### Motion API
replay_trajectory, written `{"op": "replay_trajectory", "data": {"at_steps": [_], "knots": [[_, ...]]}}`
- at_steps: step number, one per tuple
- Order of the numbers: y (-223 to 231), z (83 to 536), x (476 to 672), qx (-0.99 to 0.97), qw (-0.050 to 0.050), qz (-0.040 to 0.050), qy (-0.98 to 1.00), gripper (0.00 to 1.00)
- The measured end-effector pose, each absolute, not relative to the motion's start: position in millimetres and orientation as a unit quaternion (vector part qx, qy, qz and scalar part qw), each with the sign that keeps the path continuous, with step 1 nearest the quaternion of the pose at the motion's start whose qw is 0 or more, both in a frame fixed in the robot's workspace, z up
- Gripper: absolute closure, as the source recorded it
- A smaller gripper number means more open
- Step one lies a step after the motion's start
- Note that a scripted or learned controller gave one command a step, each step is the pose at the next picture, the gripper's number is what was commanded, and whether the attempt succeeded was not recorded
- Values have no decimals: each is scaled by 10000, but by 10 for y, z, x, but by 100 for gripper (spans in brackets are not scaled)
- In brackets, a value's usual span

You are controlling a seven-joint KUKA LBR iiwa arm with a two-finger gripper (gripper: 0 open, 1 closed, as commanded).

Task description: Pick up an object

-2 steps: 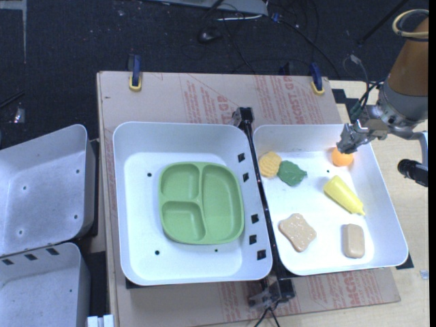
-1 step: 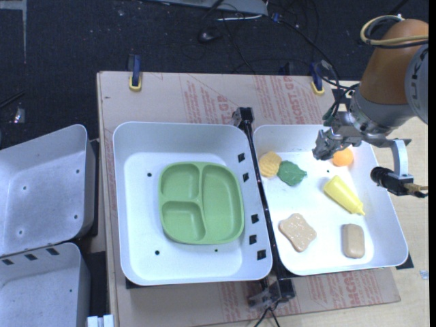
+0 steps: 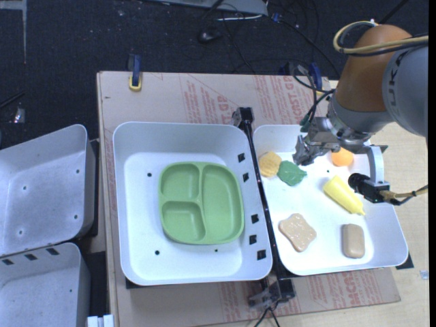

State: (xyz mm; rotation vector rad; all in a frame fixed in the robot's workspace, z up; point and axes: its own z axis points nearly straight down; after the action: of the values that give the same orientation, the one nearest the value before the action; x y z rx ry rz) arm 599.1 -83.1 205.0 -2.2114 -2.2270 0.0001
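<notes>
The right bin (image 3: pixel 388 251) holds a green object (image 3: pixel 291 174), a yellow round piece (image 3: pixel 270 163), an orange ball (image 3: pixel 342 157), a yellow corn-like piece (image 3: pixel 344 195), a toast slice (image 3: pixel 298 231) and a tan oval piece (image 3: pixel 353 240). My gripper (image 3: pixel 304 154) hangs over the bin's back part, just above and right of the green object, between it and the orange ball. I see nothing held in it.
The left bin (image 3: pixel 136 251) holds a green divided tray (image 3: pixel 201 202). A black divider (image 3: pixel 255 182) runs between the bins. Two white lids (image 3: pixel 41 182) lie at the far left. Cables trail off the bench's right side.
</notes>
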Motion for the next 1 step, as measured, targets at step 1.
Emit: {"op": "replay_trajectory", "data": {"at_steps": [1], "knots": [[-285, 2005, 5962, -7043, 16, -1, -7099, 100]]}}
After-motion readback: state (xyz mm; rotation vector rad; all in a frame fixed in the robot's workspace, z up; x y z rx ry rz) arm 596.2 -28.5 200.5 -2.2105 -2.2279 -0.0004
